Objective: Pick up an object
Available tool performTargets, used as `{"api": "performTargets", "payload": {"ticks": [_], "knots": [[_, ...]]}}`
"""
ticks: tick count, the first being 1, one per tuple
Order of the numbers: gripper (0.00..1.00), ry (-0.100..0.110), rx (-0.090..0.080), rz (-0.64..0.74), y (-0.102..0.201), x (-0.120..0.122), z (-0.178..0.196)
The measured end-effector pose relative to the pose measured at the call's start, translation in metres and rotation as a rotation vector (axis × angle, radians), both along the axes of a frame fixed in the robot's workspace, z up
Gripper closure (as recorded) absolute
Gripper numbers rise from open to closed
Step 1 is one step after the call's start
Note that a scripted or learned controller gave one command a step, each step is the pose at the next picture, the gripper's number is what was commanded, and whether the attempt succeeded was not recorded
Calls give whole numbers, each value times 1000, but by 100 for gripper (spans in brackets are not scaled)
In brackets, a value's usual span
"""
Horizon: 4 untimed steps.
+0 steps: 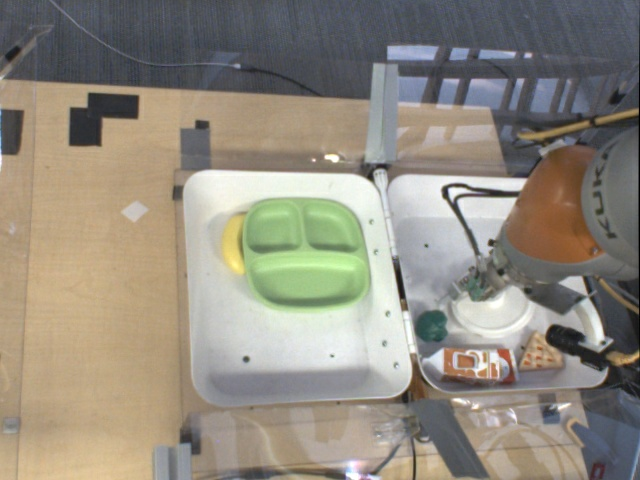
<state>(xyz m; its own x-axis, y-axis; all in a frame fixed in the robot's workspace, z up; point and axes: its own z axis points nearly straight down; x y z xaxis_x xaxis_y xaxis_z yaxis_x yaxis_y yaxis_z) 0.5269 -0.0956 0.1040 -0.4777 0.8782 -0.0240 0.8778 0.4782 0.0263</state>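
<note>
A: Where is the hand (478, 286) right now?

B: Low in the right bin (420, 208), hanging off the grey arm with the orange band (555, 213). I cannot tell whether it is spread or closed; the wrist hides that from this slanted view.

A: What could it pick up?

B: Just below the hand, seemingly touching it, sits a white round object (490, 313). A dark green ball (432, 325) lies below and to the hand's left, near the bin's corner. Further below are an orange-and-white packet (478, 365) and, to the hand's lower right, a pizza-slice toy (541, 352). Well away on the hand's left, in the other bin (290, 368), a green divided plate (304, 250) rests partly over a yellow object (233, 245).

A: What might go wrong?

B: In my judgement, the white piece looks smooth and rounded, so a closing hand could skid off it and come up with nothing. The ball is close enough to be nudged and roll along the wall. A black cable (462, 208) loops above the hand inside the bin, and it might snag on a lift.
</note>
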Motion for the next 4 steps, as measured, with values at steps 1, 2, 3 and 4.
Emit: {"api": "performTargets", "payload": {"ticks": [1, 2, 3, 4], "knots": [[0, 0, 0, 0, 0, 0, 0], [0, 25, 7, 25, 4, 71, -17], [100, 16, 6, 31, 5, 75, -5], [0, 16, 6, 31, 5, 75, -5]]}}
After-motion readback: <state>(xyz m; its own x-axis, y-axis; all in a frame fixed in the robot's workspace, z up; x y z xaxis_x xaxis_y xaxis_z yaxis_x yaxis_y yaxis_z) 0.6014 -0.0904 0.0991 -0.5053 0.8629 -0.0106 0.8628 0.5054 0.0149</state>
